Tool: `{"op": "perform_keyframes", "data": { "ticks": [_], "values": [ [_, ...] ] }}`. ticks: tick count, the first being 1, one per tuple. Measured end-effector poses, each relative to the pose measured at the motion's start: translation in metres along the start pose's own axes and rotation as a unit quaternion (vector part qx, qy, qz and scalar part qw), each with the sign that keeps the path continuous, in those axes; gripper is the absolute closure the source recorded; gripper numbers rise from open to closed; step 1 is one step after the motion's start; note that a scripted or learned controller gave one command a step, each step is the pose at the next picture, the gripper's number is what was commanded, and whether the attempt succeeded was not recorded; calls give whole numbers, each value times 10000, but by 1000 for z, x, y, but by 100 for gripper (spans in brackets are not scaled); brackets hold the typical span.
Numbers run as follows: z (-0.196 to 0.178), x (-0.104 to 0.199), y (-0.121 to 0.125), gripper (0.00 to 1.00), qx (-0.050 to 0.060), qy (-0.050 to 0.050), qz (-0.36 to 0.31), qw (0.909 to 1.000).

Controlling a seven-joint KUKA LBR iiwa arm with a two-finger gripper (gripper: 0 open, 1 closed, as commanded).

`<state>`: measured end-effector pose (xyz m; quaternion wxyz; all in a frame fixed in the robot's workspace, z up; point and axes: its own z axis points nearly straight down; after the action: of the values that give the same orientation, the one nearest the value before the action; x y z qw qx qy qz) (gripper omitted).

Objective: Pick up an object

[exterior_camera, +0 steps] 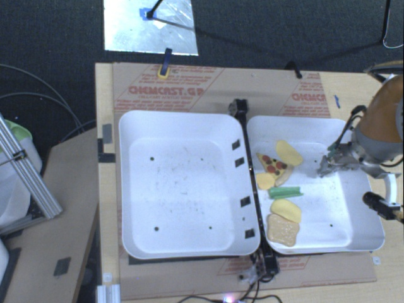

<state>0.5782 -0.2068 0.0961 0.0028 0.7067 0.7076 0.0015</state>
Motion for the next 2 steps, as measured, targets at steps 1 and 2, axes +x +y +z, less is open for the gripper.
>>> {"op": "perform_keyframes", "data": {
  "ticks": [1, 2],
  "values": [
    [-11, 0, 1, 100, -15, -3, 1, 10000],
    [-22, -1, 2, 100, -32, -6, -2, 10000]
  ]
}}
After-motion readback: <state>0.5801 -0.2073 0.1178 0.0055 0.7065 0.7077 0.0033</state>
